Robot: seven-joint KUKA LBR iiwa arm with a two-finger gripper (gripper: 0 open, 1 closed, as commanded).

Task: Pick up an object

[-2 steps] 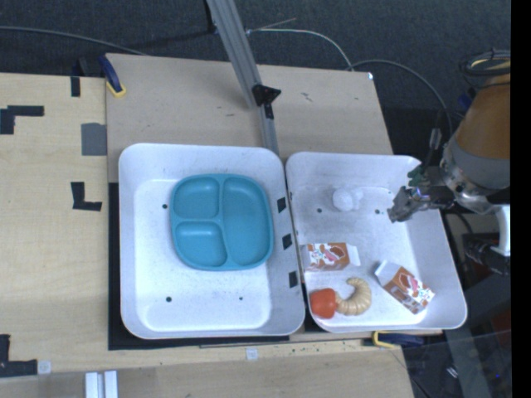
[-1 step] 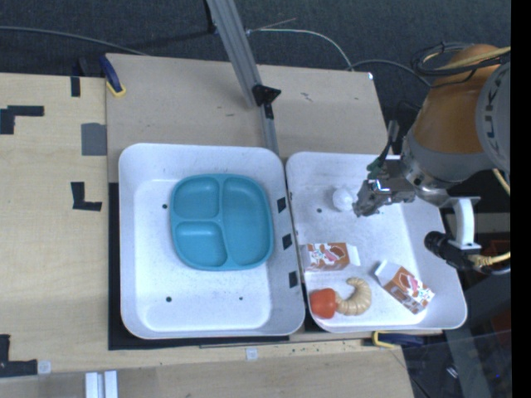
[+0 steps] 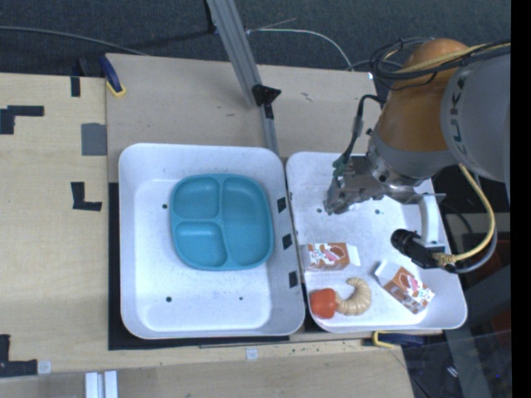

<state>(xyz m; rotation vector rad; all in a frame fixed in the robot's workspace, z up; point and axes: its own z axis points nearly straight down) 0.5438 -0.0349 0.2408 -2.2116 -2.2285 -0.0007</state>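
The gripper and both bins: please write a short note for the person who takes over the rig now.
Gripper: over the upper part of the right bin, nothing visibly held; finger state unclear.
Right bin: one snack packet mid-bin, another packet near the right edge, a croissant touching a red tomato at the front.
Left bin: blue divided plate.
Done: nothing picked.
Left: grasp and lift one object.

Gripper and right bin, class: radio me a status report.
Gripper above right bin, nothing between fingers. Croissant, tomato, two packets lying untouched. Nothing blocking them.
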